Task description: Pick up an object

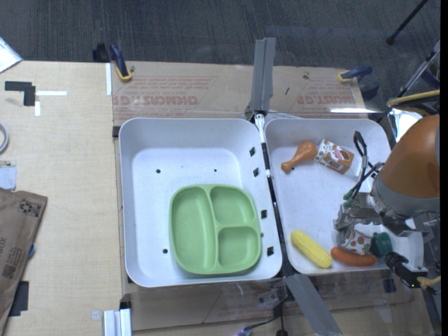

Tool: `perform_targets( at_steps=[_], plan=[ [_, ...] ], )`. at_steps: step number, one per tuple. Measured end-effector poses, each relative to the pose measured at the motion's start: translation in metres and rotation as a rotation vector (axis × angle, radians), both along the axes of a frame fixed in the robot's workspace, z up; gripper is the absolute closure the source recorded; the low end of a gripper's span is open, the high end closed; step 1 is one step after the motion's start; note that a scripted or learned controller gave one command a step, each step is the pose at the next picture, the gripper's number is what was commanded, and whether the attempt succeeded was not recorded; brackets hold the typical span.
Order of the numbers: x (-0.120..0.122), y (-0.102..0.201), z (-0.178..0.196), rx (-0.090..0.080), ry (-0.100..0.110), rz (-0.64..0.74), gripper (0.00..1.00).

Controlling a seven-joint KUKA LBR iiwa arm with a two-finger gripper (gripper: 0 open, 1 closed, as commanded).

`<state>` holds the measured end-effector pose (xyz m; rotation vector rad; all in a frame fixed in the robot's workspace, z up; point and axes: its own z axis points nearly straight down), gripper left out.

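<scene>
The right bin (311,201) holds several toy foods. An orange drumstick (299,155) and a printed snack packet (334,157) lie at its far side. A yellow corn cob (311,248) and an orange sausage-like piece (353,258) lie near the front. A small printed packet (358,243) and a dark green object (381,243) sit beside the sausage-like piece. My gripper (348,220) hangs low in the bin's right half, just above and left of the small packet. The orange wrist band (420,163) and the wrist body hide its tips.
In the left bin (140,187) a green divided plate (213,228) lies towards the front. A grey divider post (263,75) stands at the back between the bins. Brown cardboard and blue clamps lie behind them. A black cable loops by the right bin's far right wall.
</scene>
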<state>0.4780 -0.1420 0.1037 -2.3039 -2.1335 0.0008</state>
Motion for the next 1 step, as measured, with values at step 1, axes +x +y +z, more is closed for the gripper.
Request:
perform_targets(
  at_steps=[1],
  plan=[
    [-0.0009,0.0,-0.0007,0.001,0.003,0.0,0.0]
  ],
)
